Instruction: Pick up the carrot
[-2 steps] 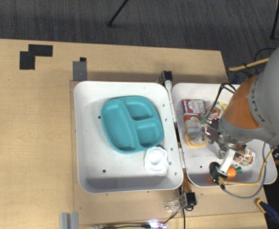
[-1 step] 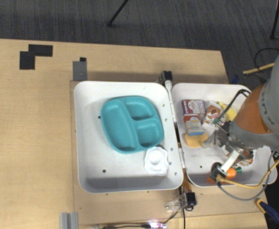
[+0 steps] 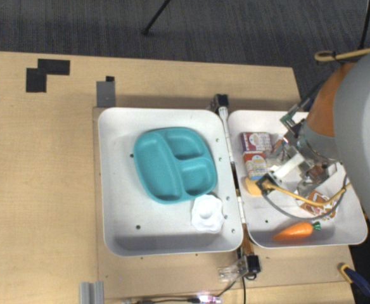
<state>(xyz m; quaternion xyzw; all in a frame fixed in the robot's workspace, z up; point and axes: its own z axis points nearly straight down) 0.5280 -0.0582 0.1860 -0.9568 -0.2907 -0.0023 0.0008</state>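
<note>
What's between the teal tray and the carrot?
In the camera view: a small white object at the teal tray's near corner, then the adjoining bin walls, before the carrot.

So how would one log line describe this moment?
carrot: in right bin, by near wall, not held | gripper: over right bin, apart from carrot | left bin: teal plate

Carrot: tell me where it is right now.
In the camera view, the carrot lies in the right bin by its near wall, green end pointing right, across the divider from the white cup in the left bin.
</note>
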